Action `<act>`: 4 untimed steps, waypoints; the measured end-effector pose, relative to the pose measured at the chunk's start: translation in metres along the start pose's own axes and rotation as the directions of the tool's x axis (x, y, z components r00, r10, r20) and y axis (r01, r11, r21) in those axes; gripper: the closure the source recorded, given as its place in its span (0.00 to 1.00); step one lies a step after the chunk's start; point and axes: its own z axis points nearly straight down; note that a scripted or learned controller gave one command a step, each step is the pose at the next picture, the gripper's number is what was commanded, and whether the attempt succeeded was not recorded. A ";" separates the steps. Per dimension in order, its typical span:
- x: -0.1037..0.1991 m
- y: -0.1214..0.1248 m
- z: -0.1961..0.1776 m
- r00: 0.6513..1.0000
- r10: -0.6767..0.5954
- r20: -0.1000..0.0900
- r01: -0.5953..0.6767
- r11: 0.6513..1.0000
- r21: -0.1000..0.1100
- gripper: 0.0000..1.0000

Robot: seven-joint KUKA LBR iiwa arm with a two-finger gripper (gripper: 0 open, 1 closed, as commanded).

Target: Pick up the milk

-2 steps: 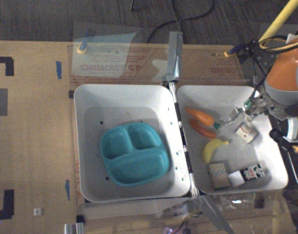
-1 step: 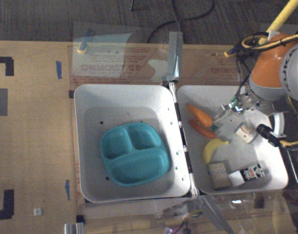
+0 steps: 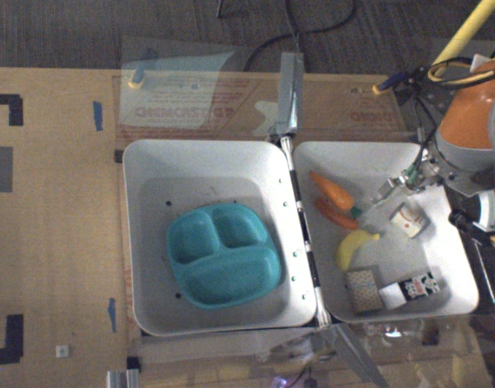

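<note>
The milk [image 3: 410, 288] is a small carton with a black-and-white cow print, lying on its side near the front edge of the right bin [image 3: 462, 259]. My gripper [image 3: 378, 208] hangs over the middle of that bin, slanting down to the left from the orange-banded wrist [image 3: 469, 120]. Its tip is close to the green ends of two carrots [image 3: 333, 192]. The milk lies well in front of the gripper, apart from it, and nothing shows at the gripper's tip.
A yellow fruit [image 3: 353, 247], a checkered small box [image 3: 363, 289] and a white block with red marks [image 3: 409, 220] share the right bin. A teal divided plate [image 3: 223, 255] lies in the left bin [image 3: 150, 168]. Cables run at the back right.
</note>
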 end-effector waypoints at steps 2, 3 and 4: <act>0.008 -0.017 -0.001 0.994 0.110 -0.003 -0.110 0.994 -0.001 0.00; 0.003 -0.018 -0.008 0.994 0.113 0.005 -0.113 0.994 -0.002 1.00; 0.006 -0.017 -0.008 0.994 0.111 -0.001 -0.111 0.994 0.000 0.00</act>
